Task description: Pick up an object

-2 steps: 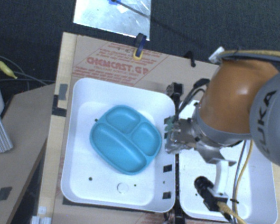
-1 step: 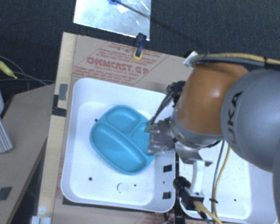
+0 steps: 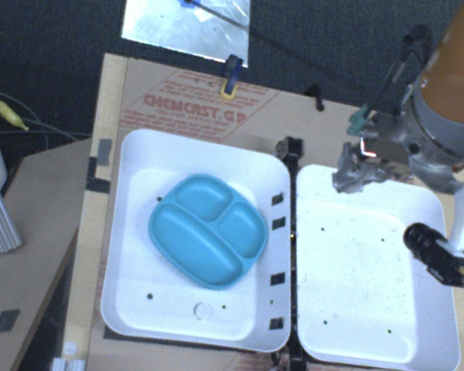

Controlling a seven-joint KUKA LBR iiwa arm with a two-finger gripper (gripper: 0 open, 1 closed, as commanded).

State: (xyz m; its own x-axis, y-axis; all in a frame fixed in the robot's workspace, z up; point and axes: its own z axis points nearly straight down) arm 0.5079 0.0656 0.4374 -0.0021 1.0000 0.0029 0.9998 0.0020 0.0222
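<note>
Hovering Over the Right Bin, Plate Lies in the Left

Hanging above the far edge of the right bin, the gripper sits high and clear of the floor, a pose that reads as a staging point before a descent. The blue divided plate, the one thing worth picking, lies flat in the middle of the left bin, well apart from the gripper and across the clipped seam between bins. Whether the jaws are spread or pressed together cannot be told from this angle; nothing is seen between them.
</note>
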